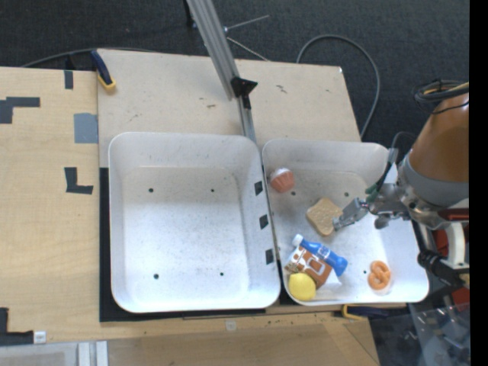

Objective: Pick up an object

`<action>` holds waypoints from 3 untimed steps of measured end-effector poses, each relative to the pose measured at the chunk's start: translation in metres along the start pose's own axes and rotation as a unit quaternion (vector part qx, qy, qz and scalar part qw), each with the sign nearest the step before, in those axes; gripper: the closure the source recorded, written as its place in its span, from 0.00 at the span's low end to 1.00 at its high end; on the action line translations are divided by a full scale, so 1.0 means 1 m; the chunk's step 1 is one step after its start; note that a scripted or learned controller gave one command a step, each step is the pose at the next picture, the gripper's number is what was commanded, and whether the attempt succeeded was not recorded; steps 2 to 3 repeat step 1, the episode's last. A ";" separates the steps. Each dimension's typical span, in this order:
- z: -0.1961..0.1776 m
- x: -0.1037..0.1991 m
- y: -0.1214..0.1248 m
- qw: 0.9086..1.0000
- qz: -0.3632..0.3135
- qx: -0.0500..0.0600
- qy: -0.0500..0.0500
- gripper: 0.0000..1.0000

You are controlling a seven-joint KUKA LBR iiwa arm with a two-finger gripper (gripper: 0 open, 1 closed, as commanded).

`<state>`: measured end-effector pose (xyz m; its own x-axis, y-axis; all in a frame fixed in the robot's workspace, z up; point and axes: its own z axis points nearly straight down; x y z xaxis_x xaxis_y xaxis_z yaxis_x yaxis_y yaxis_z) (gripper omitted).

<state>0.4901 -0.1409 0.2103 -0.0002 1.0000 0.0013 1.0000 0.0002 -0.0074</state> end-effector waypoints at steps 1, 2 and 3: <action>0.045 0.007 -0.002 1.000 0.000 0.000 0.000 0.00; 0.045 0.007 -0.002 1.000 0.000 0.000 0.000 0.00; 0.045 0.007 -0.002 1.000 0.000 0.000 0.000 0.00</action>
